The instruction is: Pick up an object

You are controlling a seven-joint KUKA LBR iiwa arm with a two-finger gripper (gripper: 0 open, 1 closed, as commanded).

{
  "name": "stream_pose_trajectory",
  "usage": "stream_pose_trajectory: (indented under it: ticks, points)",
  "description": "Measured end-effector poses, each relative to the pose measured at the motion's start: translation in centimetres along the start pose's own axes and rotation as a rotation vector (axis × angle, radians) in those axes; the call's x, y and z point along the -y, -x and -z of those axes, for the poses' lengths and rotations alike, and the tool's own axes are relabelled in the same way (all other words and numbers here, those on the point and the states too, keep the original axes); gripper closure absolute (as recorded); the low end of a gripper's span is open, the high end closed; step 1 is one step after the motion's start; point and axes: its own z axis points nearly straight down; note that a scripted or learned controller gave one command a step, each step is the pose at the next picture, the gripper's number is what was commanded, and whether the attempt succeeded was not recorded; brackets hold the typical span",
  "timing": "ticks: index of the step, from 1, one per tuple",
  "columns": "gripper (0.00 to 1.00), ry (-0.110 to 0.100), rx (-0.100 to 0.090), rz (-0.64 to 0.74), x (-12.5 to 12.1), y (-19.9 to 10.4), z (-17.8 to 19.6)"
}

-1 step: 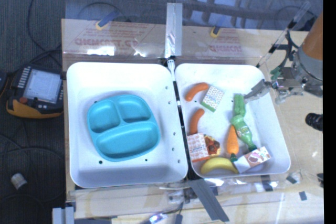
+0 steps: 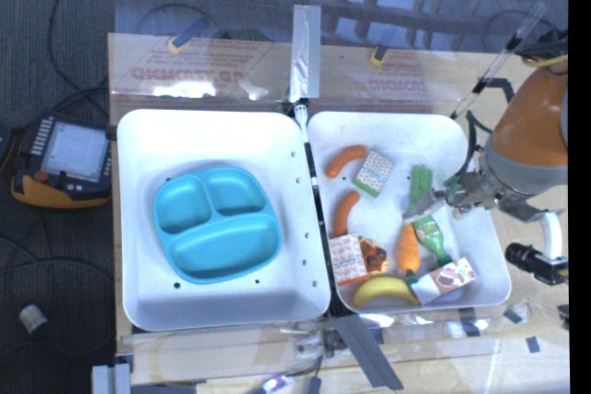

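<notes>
Camera view: on the left, the left bin (image 2: 138, 198) holds a blue tray (image 2: 217, 221) with three parts. Next comes the right bin (image 2: 388, 126). In it I see two sausages (image 2: 346, 160), one above the other, and a small green and white box (image 2: 373, 173) just beside the top one. Lower down lie a red snack pack (image 2: 355, 257), a banana (image 2: 385, 292), a carrot (image 2: 409, 249) and a pink and white box (image 2: 446, 279). A green packet (image 2: 420, 187) sits near my gripper (image 2: 450, 195), at the bin's right side. I cannot tell if my fingers are wide or narrow.
</notes>
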Motion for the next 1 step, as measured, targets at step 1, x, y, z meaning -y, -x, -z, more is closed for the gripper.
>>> stream_pose_trajectory:
  ticks: [1]
  points:
    - [0.0, 0.013, 0.006, 0.071, -3.13, 2.05, -6.85]
